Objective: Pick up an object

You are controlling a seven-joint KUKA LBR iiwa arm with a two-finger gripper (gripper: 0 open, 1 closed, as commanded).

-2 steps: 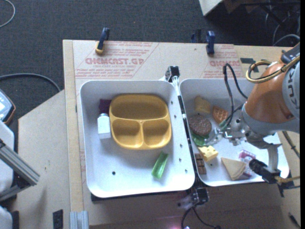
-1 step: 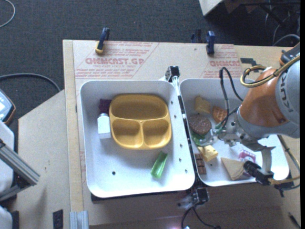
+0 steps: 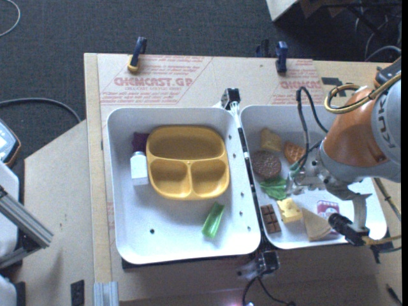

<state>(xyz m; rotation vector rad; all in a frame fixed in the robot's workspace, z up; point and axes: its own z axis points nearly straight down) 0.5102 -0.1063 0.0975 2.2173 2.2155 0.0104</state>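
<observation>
Dark carpet floor (image 3: 76, 18) w/ stray cables (image 3: 38, 104) — pale wood bench (image 3: 185, 75), clamps (image 3: 136, 54) at far edge — dim light.

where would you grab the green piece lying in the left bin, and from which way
Grip the green piece across its narrow width at mid-length, coming straight down. It lies flat and slanted on the left bin floor, with bare space along both long sides, just below the yellow tray.

Grey arm (image 3: 373, 116), orange band, black lettering, looped black and yellow cables.
</observation>
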